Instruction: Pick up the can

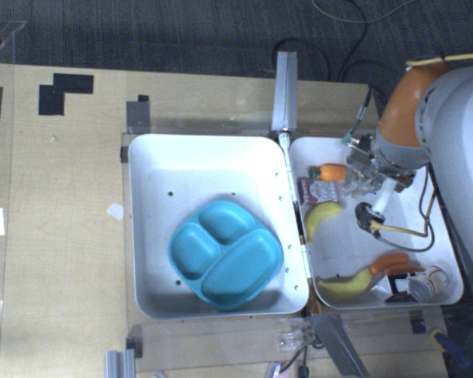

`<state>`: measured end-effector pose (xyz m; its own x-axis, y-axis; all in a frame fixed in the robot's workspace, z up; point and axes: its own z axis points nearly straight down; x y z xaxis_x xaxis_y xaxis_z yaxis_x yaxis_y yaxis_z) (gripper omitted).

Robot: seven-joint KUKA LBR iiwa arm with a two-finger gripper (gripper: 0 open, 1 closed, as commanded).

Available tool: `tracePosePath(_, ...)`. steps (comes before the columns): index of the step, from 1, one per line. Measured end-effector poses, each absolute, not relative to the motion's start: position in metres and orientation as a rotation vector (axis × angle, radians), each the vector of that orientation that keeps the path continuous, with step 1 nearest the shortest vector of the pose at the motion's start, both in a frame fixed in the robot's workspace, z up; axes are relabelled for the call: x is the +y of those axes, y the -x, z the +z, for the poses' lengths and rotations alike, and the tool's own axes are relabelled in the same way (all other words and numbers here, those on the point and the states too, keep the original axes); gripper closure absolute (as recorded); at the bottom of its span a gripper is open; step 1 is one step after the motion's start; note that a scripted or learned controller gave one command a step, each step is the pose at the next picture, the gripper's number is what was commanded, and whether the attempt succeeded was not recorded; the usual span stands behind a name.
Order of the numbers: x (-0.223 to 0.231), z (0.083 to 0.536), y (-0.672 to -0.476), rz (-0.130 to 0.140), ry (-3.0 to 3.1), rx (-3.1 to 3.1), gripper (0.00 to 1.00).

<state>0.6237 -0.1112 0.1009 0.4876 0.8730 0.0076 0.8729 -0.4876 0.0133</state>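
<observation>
The can (310,189), small with a dark red label, lies in the right bin (378,242) against the bin's left wall. An orange object (329,172) sits just behind it, and a yellow-green fruit (322,214) lies just in front. My gripper (361,179) hangs low over the back of the right bin, to the right of the can and close to the orange object. Nothing shows between it and the can, and the two are apart. The grey arm with its orange band (402,113) reaches in from the right.
The left bin (154,179) holds a blue divided plate (227,252). At the right bin's front lie a banana (345,285), an orange-handled tool (396,263) and a clear round object (426,283). A black cable loop (369,216) hangs below the wrist.
</observation>
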Motion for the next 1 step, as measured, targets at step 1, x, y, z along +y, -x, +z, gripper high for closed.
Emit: tracePosePath(1, -0.0479, 0.2239, -0.6601, 0.009, -2.843, 1.33, 1.0)
